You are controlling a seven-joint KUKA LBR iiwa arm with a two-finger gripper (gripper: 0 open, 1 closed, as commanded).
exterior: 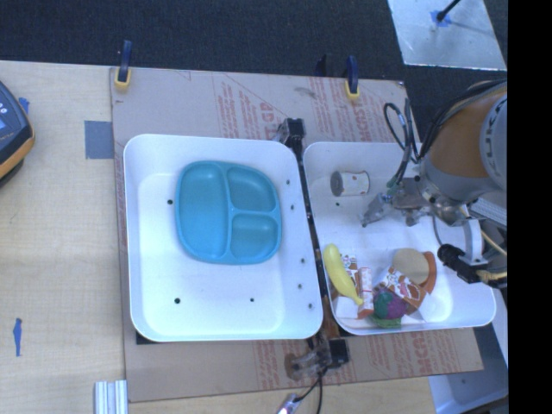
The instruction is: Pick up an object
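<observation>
Nothing is picked yet: the hand (390,207) hangs released and holding nothing over the right bin (483,313), beside the cup (349,183), the banana (339,274) lying nearer the front.

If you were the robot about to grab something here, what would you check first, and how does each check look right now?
1. Things to grab in the right bin: banana, small white cylinder, packet pile. Ok.
2. Gripper over that bin: ok, in the bare middle.
3. Nothing between the fingers: ok.
4. Gripper lined up on one item: not ok, it sits between the cylinder and the pile.
5. Banana free to lift: cannot tell, it lies against the bin wall and the packets.
6. Blue plate out of the way, in the left bin: ok.
</observation>
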